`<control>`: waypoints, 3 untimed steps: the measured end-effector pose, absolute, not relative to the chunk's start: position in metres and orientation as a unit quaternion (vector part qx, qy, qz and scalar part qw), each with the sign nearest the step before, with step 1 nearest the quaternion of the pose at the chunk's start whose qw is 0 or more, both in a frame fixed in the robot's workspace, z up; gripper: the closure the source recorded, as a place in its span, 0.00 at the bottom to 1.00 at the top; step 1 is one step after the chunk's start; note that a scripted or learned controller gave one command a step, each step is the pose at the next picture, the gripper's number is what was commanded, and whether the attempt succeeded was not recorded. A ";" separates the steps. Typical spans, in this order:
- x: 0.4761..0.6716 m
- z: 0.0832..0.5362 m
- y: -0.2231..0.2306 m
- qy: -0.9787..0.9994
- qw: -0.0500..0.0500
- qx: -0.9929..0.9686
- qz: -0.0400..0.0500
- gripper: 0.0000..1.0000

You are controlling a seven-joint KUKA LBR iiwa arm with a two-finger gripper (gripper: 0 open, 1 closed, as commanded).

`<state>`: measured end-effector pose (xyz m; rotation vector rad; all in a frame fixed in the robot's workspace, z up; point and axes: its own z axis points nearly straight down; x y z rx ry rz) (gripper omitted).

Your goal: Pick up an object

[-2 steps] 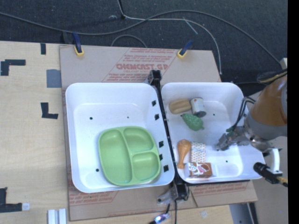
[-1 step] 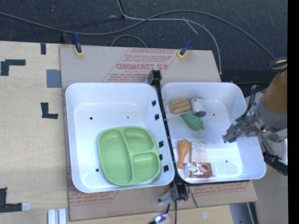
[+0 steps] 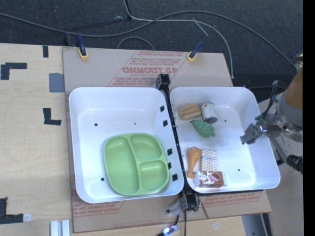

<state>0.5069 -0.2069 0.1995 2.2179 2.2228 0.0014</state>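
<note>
While the gripper (image 3: 249, 134) hangs over the right bin's (image 3: 246, 98) edge, its finger state cannot be told.
A green divided plate (image 3: 136, 164) lies in the left bin (image 3: 83, 112).

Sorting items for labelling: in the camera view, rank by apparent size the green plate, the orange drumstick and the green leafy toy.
1. Green plate, clearly largest.
2. Orange drumstick.
3. Green leafy toy; close to the drumstick, so this order is unsure.

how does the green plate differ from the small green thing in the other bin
The green plate is pale lime and smooth, with three compartments; the small green toy is darker, lumpy and undivided. The plate is far larger, filling much of the left bin, while the toy takes up a small spot in the right bin, close to other objects. Both are green, and each lies on its bin's floor, away from the gripper.
</note>
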 end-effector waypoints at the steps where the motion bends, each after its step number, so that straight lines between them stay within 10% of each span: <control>1: 0.509 0.241 -0.208 0.708 0.001 0.706 0.000 1.00; 3: 0.511 0.248 -0.092 0.709 -0.001 0.705 0.000 1.00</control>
